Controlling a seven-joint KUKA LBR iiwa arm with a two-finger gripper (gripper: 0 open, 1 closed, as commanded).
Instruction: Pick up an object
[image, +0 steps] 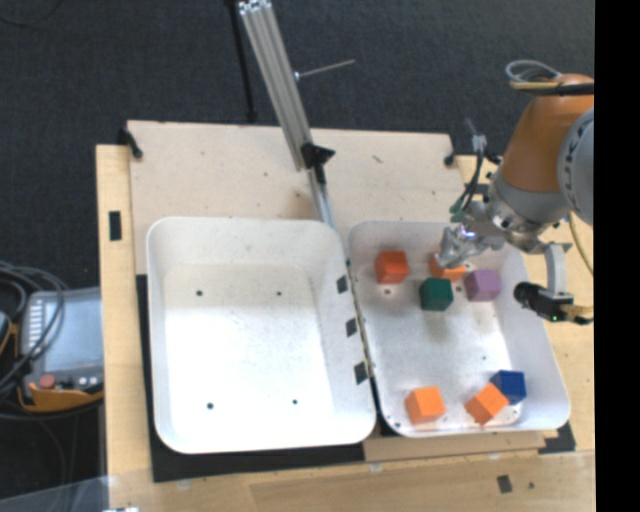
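- Orange block (447, 268) is lying in the right bin (530, 345), partly hidden under the jaws (455, 250), which I am seeing lowered right over it.
- I cannot tell how the jaws are standing.
- Green block (436, 294) and purple block (483, 284) are sitting just beside it.
- Left bin (160, 240) is resting alongside on the worktop (220, 160).
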